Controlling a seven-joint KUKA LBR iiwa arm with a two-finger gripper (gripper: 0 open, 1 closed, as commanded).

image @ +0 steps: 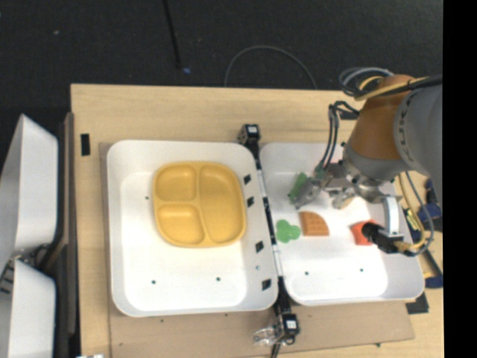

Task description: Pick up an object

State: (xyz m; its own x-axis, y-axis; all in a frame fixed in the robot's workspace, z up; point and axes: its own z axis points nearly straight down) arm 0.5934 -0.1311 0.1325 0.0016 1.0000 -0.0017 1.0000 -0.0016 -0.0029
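Gripper (322,191) state cannot be told from the camera view, since its tip is merged with a dark green object (300,186) in the right bin (339,286) and nothing is seen clearly held. That green object is taken as the likeliest thing to be picked: it is found in the upper left part of the right bin, touching or just beside the gripper's left side, with its long axis slanted from upper right to lower left. Below the gripper, an orange-brown waffle-like piece (314,224) is seen lying flat, and just left of that piece a round bright green piece (288,231) is seen near the bin's left wall. An orange-red object (362,233) is placed to the right of the waffle-like piece, beside a white and black part of the wrist. If the green object is the target, only a short shift to the left is judged necessary. A yellow divided plate (200,203) is held in the left bin (130,274), well apart from the gripper. No brand, label or legible writing is made out anywhere.
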